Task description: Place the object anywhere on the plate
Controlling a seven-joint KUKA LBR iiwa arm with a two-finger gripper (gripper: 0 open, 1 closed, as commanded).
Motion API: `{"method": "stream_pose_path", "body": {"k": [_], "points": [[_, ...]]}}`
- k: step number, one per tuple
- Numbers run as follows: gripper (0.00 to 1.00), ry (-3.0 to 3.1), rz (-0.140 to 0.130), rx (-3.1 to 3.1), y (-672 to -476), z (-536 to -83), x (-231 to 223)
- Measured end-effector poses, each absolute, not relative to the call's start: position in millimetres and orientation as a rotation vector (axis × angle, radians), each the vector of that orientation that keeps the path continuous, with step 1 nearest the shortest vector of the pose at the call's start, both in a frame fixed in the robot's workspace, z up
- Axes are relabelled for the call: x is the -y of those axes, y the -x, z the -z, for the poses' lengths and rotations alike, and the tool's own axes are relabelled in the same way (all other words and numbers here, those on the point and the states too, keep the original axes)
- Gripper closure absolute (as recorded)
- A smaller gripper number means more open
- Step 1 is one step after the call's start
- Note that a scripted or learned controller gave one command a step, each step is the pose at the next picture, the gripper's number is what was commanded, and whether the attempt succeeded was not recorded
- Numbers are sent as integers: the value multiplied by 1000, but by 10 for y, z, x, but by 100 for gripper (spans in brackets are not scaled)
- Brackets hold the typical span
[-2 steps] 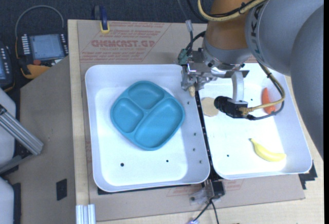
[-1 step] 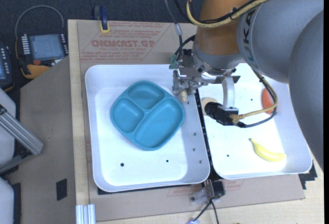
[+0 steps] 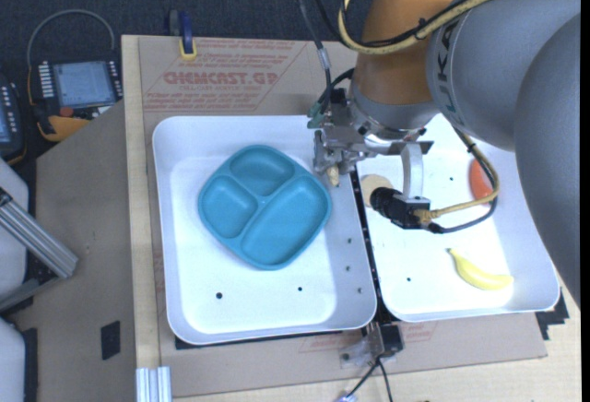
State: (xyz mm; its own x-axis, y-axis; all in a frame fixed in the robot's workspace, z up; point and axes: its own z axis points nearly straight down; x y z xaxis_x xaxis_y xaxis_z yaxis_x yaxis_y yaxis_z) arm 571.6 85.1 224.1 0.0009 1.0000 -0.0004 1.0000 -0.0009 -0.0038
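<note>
Altogether two white bins sit side by side: the left bin point(image 3: 184, 299) holds one blue plate point(image 3: 265, 205) with three compartments, and the right bin point(image 3: 516, 294) holds one yellow banana point(image 3: 479, 274) toward its five o'clock corner. One orange-red thing point(image 3: 479, 177) at the right bin's three o'clock side is half hidden by the arm point(image 3: 498, 41), and a pale round thing point(image 3: 375, 184) beneath the wrist is hard to identify. The gripper point(image 3: 330, 162) hangs over the seam between the bins, at the plate's two o'clock; I cannot tell how its tips stand.

A plate point(image 3: 265, 205) lies in the left bin point(image 3: 184, 299). The gripper point(image 3: 332, 160) hangs by the plate's far right edge. In the right bin point(image 3: 433, 299), a banana point(image 3: 479, 273) lies near the front; something, perhaps food point(image 3: 373, 185), sits beside the divide.
</note>
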Motion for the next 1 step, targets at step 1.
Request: {"method": "stream_pose_path", "body": {"k": [1], "points": [[0, 2221, -3, 2219, -5717, -2245, -854]]}}
